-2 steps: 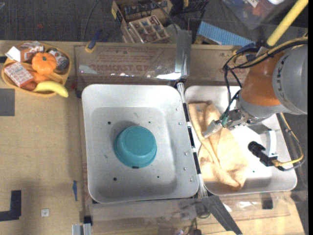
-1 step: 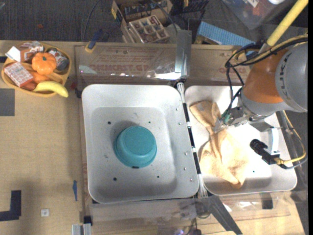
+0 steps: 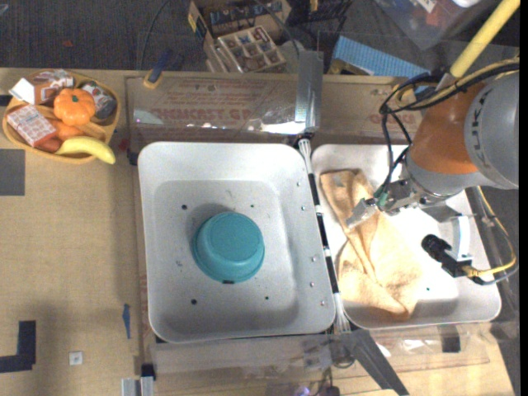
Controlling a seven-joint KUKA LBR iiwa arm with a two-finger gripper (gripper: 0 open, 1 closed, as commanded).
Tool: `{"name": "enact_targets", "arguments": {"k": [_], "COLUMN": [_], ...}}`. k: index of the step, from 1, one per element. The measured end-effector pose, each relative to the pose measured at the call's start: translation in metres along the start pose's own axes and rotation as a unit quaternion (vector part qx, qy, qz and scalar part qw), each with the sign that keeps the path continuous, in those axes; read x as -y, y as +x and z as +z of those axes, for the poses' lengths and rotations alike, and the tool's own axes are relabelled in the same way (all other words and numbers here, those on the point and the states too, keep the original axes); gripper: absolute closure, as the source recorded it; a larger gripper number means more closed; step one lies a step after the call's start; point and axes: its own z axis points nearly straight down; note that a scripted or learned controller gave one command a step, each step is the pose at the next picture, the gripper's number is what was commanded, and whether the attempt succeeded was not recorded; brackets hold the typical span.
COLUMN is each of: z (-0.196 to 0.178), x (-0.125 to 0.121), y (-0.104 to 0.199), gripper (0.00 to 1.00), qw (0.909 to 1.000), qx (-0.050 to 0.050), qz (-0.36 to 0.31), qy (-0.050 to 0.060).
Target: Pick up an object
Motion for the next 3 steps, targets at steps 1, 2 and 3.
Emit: {"name": "enact_targets", "arguments": {"k": [1,2,3], "z": [-0.01,-0.01,0.013], "x": [0.0,0.0,-0.049], "y": [-0.002,-0.002,-0.008], "gripper": [1.0,0.0,0.0], "qw": [1.0,1.0,0.9998], "qx": [0.001,0.001,-0.001], "qz": [0.001,0.001,-0.022], "qy": [-0.001,-0.001,0.004]}}
